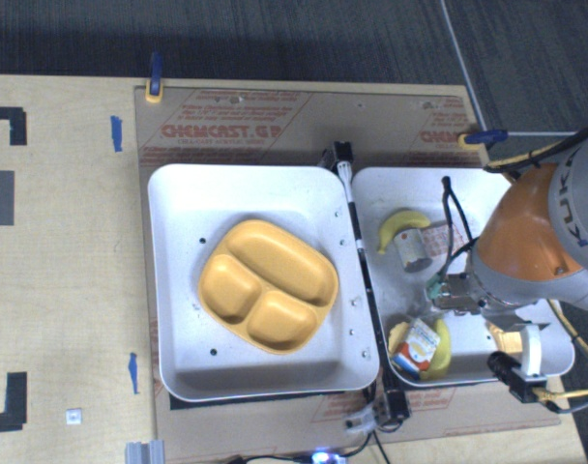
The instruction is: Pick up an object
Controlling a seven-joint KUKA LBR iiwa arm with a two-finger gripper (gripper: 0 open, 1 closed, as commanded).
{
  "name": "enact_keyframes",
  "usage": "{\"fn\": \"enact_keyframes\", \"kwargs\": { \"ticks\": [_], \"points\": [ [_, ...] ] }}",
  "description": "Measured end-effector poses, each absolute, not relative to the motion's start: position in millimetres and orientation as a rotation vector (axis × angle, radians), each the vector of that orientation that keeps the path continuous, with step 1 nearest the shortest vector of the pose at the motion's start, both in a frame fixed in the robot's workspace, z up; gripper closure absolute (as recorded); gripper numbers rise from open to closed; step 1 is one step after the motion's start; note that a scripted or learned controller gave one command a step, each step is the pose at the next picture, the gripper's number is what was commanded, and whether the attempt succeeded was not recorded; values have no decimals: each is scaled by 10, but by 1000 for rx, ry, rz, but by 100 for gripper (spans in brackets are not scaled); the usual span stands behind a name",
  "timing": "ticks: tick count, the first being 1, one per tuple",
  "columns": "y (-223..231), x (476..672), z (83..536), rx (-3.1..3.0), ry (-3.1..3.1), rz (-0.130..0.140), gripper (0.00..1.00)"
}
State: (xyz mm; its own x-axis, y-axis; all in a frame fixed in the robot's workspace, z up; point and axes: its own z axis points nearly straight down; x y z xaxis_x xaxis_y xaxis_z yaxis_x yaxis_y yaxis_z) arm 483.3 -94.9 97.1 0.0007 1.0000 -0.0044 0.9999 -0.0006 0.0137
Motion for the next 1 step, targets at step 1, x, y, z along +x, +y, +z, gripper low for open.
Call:
{"fn": "enact_keyframes", "kwargs": {
  "ticks": [1],
  "points": [
    [-949, 4833, 971, 2214, 2211, 10, 0]
  ]
}}
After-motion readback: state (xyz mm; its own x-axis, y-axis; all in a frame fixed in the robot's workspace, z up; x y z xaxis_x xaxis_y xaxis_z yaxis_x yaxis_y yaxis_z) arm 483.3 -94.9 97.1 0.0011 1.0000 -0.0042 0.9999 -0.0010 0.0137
